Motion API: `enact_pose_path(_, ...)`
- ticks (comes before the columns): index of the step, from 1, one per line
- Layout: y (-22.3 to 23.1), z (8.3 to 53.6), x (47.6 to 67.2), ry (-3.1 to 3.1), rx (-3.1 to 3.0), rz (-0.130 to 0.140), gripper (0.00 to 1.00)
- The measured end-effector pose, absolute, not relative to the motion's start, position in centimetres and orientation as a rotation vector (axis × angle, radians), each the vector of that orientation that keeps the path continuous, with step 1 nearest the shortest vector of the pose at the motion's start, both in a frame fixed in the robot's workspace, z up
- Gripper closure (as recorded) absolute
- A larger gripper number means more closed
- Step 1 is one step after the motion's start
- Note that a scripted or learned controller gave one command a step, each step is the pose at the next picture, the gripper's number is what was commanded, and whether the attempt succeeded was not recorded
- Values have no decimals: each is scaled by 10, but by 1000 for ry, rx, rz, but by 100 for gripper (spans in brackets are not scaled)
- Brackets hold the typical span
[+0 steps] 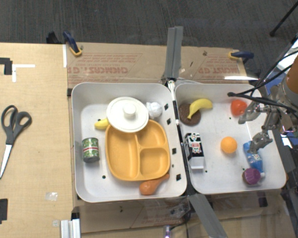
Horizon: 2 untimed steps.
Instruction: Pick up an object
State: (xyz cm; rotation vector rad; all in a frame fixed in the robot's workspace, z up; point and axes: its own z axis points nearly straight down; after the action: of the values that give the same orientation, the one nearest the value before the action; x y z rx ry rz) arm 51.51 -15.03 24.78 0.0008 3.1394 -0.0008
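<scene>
Hanging low over the right bin's right edge, the metal two-finger gripper (258, 129) sits at the end of the grey arm that reaches in from the right, and whether it is spread or closed I cannot tell from this slanted view; nothing can be seen clamped in it. Directly below it, near the bin's right wall, lies a small blue plastic object (254, 154), and just beyond that, toward the bin's near right corner, a round purple fruit-like toy (252, 176). A red tomato-like ball (238, 106) rests near the far right corner, close by the arm's wrist, and a small orange ball (228, 145) sits in the middle of the white right bin (214, 185). A yellow plastic banana (198, 106) lies across a dark brown round piece toward the far left corner, and a small black-and-white box (194, 148) lies along the left wall. The white left bin (78, 133) holds a yellow-orange divided tray (137, 155), a white lidded pot (127, 114), a green-labelled can (90, 149) and an orange carrot-like toy (151, 186) at its near edge. By my judgement the pick is not yet done: every object rests on a bin floor, so the grasp and the lift both remain, the blue object being the likeliest target.
</scene>
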Motion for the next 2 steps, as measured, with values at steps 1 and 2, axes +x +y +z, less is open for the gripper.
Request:
enact_pose_path(1, -155, 115, 478, 3139, 107, -1, 0)
enact_pose_path(2, -136, 93, 559, 3134, 156, -1, 0)
